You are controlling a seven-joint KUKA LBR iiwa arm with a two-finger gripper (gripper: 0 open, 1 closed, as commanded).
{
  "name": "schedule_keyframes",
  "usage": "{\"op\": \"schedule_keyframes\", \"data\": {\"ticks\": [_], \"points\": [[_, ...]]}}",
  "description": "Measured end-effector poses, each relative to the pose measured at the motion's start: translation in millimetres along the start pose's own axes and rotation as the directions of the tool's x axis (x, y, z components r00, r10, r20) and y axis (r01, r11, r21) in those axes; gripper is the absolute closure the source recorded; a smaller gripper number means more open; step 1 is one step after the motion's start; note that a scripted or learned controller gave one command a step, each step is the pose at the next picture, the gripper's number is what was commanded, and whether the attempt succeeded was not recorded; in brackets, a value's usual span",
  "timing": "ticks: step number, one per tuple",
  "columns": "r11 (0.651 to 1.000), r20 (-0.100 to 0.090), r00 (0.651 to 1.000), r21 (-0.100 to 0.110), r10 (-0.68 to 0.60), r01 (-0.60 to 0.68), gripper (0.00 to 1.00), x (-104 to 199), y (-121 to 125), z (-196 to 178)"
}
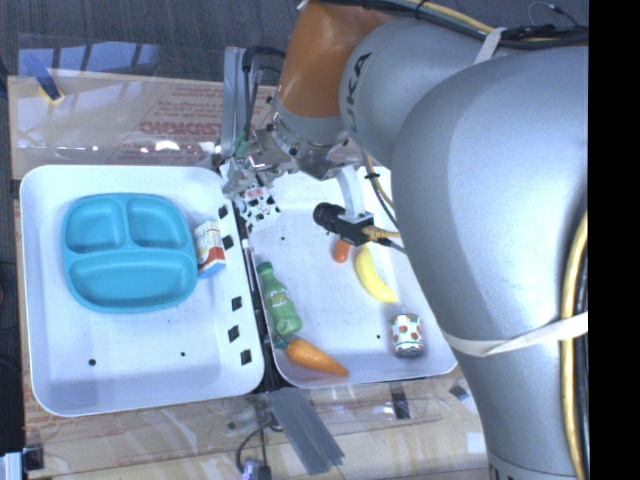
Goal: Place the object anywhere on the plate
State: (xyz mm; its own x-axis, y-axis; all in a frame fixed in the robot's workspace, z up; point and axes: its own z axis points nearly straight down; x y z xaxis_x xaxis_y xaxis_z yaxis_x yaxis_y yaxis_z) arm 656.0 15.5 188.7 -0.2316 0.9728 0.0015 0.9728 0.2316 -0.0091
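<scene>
A blue divided plate point(128, 251) lies in the left bin point(130, 368). A small white and red can point(208, 245) rests against the plate's right rim, on its side on the bin floor. My gripper point(241, 176) hangs over the far end of the wall between the two bins, up and to the right of the can and apart from it. Nothing shows between its fingers. The orange band and the grey arm rise behind it to the right.
The right bin point(330, 323) holds a green bottle point(280, 299), a carrot point(316, 358), a banana point(375, 274), a small orange piece point(342, 251) and a short patterned can point(406, 334). The bulky arm covers that bin's right side.
</scene>
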Motion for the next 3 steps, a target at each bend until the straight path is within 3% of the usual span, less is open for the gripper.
{"op": "schedule_keyframes", "data": {"ticks": [1, 2, 3], "points": [[0.999, 0.000, 0.999, -0.001, -0.049, 0.049, 1.00, -3, -34, 1], [0.988, 0.003, 0.988, -0.004, -0.155, 0.155, 1.00, 66, -13, 0], [0.988, 0.003, 0.988, -0.005, -0.155, 0.155, 0.00, 66, -13, 0]]}}
